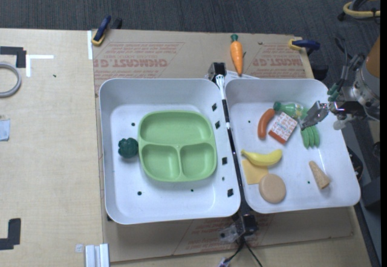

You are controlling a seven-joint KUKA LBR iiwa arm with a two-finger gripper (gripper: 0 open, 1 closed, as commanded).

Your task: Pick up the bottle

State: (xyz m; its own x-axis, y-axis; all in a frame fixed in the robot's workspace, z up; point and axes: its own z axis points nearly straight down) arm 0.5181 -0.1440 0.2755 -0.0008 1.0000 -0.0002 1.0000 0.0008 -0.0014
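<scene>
While the arm reaches in from the right, here is how things lie.

Gripper [315,113]: low over the far right part of the right bin [338,196]; its fingers look nearly closed, with nothing between them that I can make out.
Bottle [288,107]: green, lying on its side at the far end of the right bin, just left of the gripper tips; touching or not, I cannot tell.
Beside the bottle: a small red and white carton [282,127] and a red-orange sausage [265,123] to its left; green beans [311,136] just under the gripper.
Nearer in that bin: a banana [262,156], a cheese slice [252,171], a round bun [272,188], a wedge of bread [319,174].
Left bin [118,196]: a green divided plate [178,145] with broccoli [127,148] on its left.
Beyond the bins: a carrot [236,54] on the cardboard.
</scene>
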